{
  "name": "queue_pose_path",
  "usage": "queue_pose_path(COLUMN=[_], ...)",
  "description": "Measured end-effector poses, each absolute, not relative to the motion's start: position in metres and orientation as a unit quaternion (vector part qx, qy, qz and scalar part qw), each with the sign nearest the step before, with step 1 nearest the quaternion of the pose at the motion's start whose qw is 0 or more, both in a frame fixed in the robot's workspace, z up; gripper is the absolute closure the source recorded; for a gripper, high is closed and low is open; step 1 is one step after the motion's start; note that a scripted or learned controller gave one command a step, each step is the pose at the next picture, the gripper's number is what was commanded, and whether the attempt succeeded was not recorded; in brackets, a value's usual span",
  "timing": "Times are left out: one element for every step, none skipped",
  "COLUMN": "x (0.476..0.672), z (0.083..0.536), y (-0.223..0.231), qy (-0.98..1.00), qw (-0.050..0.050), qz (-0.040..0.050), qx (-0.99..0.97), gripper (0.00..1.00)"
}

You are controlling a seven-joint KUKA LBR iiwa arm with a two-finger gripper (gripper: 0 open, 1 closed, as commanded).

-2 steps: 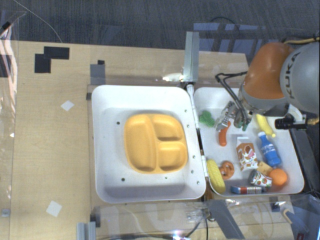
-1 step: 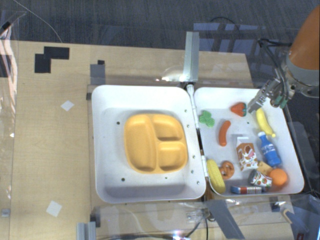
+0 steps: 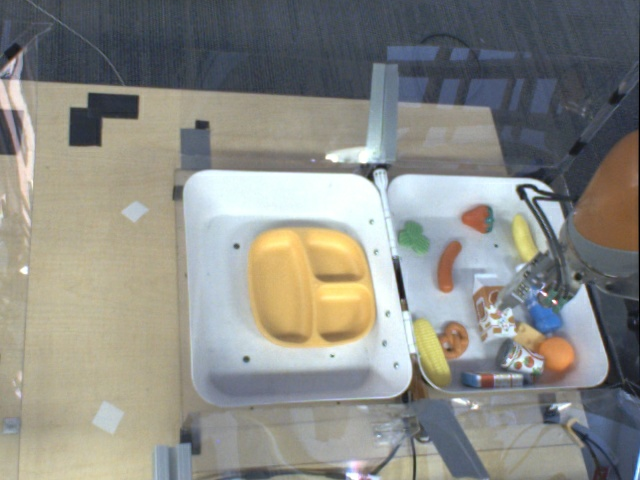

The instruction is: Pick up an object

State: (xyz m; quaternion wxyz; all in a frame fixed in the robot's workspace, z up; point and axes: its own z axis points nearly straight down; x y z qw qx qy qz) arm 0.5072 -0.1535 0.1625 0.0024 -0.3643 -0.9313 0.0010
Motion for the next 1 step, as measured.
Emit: queue_pose_path(x=[0.5249], z=[0.1204], y=[-0.1361], qy=[-0.913], qw=[-0.023], qz=[-0.0054], qx=[-0.408], gripper=[1.0])
